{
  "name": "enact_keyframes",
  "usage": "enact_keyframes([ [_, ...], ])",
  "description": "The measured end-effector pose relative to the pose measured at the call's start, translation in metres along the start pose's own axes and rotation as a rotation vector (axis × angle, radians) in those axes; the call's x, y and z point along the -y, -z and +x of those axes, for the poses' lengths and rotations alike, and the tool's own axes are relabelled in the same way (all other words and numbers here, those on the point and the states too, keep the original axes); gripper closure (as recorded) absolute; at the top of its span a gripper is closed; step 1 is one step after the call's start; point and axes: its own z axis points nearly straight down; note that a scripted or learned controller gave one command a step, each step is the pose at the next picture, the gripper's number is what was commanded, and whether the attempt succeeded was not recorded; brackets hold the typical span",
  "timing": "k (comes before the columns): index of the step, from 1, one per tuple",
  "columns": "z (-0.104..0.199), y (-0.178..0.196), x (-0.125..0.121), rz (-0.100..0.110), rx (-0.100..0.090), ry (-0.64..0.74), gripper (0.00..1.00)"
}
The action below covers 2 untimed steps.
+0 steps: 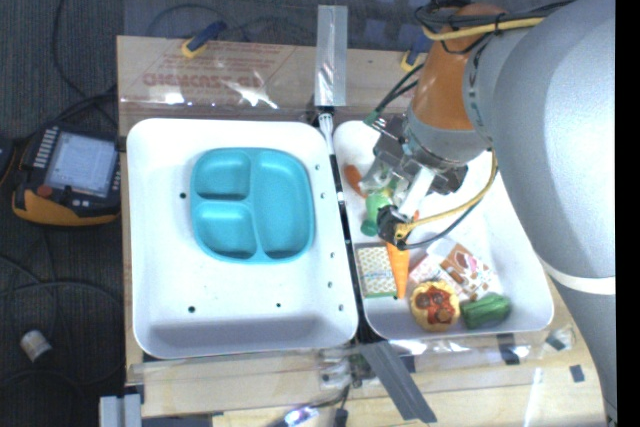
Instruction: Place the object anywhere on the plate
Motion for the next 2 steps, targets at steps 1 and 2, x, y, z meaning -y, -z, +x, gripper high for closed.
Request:
enact_keyframes([
  [1, -0.021, 0.001, -0.02, 0.0, 0.001, -0.254, 1.0],
  [2, 0.089, 0.004, -0.023, -0.006, 0.004, -0.085, 1.0],
])
